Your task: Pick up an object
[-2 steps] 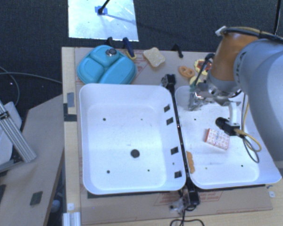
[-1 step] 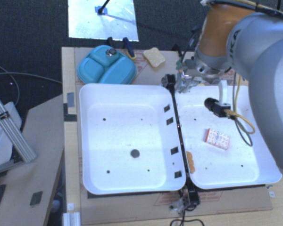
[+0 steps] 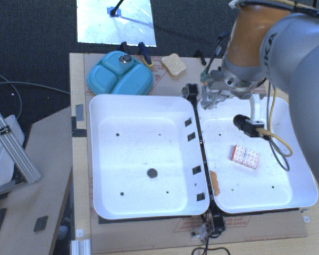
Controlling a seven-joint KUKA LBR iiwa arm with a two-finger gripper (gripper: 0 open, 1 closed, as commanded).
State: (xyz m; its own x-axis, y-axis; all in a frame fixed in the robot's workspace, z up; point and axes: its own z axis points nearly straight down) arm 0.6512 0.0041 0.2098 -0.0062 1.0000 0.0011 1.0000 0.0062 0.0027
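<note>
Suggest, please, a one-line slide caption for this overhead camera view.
KUKA arm's gripper poised over the right bin, which holds a small red-and-white packet; a dark disc lies in the left bin.

red-white packet (image 3: 244, 156) | flat, slightly askew | right bin floor, centre

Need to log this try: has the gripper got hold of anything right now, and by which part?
Cannot be told. The gripper sits at the right bin's far left corner. The red-and-white packet and orange piece lie loose on that bin's floor.
</note>
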